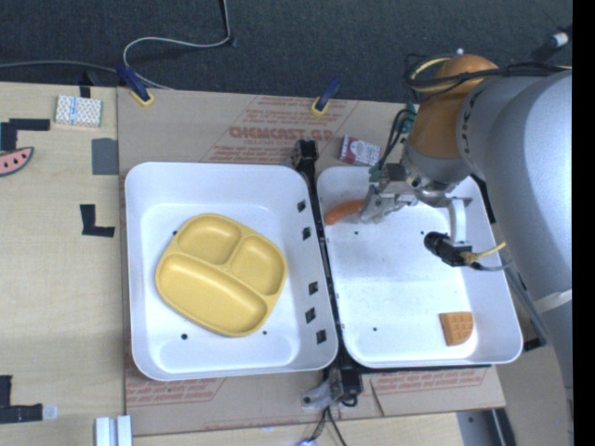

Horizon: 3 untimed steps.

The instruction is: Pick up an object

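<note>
Arm low over the right bin's far-left corner, working toward an orange object.

Nearest, a small tan waffle-like piece (456,327) lies alone in the right bin's (409,342) near-right corner, well apart from the arm. In the left bin (149,342) a yellow divided plate (221,272) sits roughly centred, untouched. Farther back, the gripper (379,201) hangs at the right bin's far-left part, its tip just beside or touching an orange carrot-like object (340,212) that lies flat near the wall between the bins. Whether the jaws stand apart or together I cannot tell; the tip is too small and cluttered. Judging from this, the step is closing on that orange piece. To do it well, the fingers should straddle its narrow width, not its length, keep off the bin wall, and close fully before lifting straight up.
</note>
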Tool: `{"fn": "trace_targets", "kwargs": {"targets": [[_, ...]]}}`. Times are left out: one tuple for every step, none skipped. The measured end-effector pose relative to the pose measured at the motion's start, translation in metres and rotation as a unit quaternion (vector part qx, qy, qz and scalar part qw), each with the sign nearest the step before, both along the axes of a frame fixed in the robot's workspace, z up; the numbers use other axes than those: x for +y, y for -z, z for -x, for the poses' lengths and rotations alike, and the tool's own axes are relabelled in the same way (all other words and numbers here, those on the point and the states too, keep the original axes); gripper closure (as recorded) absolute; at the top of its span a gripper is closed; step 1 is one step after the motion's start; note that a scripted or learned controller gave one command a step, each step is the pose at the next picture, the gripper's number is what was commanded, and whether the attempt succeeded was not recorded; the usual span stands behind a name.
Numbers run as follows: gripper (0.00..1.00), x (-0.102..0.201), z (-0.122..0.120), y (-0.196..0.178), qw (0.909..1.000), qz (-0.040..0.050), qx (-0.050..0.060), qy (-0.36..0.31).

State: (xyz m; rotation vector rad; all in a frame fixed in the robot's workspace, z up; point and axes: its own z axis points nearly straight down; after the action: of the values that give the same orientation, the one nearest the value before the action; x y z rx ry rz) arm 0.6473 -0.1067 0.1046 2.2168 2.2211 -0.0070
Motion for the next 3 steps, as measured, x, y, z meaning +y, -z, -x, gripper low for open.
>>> {"fn": "trace_targets", "kwargs": {"targets": [[0.0, 0.0, 0.0001, 0.0001, 1.0, 0.0001, 0.0, 0.0], [1.0, 0.0007, 0.0001, -0.0092, 1.0, -0.0005, 0.001, 0.0], [0.0, 0.0007, 0.0002, -0.0091, 1.0, -0.0003, 0.001, 0.0]]}}
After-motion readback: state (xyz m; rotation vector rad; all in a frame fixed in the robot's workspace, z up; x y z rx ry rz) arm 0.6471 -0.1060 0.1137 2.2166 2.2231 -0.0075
